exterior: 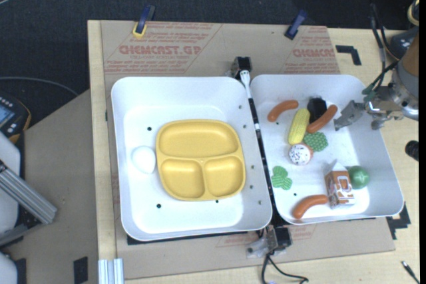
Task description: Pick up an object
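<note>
Gripper sits open and empty at the right bin's 2 o'clock. The sausage leans on the corn, so a grab there probably slips.

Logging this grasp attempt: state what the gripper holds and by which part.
Nothing is held. The gripper sits at the right bin's upper right edge with open jaws and no object between them; the nearest sausage lies apart from it.
</note>
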You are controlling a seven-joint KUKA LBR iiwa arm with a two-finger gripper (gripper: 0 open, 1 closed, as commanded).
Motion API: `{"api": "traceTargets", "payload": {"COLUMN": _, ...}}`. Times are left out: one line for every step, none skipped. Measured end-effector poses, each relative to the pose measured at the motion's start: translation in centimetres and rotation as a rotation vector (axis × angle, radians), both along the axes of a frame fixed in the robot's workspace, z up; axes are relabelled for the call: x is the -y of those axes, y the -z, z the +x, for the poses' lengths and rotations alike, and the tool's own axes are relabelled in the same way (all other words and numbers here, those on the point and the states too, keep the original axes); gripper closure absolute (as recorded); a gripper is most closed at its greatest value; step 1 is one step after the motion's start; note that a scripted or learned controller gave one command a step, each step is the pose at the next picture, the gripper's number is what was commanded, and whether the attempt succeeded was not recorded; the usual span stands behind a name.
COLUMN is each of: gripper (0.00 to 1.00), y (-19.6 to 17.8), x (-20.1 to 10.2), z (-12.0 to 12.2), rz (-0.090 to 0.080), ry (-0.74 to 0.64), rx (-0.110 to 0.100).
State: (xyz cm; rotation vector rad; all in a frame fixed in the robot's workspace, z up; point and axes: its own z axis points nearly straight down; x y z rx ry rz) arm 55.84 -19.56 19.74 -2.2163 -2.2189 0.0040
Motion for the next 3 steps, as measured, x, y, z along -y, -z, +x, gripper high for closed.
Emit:
{"api": "traceTargets", "payload": {"gripper": 0.00, "y": 4.6, "x": 0.2, "z": 0.6, "rz": 0.000, "ry": 0.001, "rx": -0.001}}
{"api": "traceTargets", "payload": {"gripper": 0.00, "y": 9.9, "x": -0.9, "z": 0.8, "rz": 0.002, "ry": 0.001, "rx": 0.001}}
{"api": "traceTargets", "payload": {"gripper": 0.00, "y": 10.8, "x": -1.0, "z": 1.1, "rz": 0.002, "ry": 0.000, "rx": 0.007}}
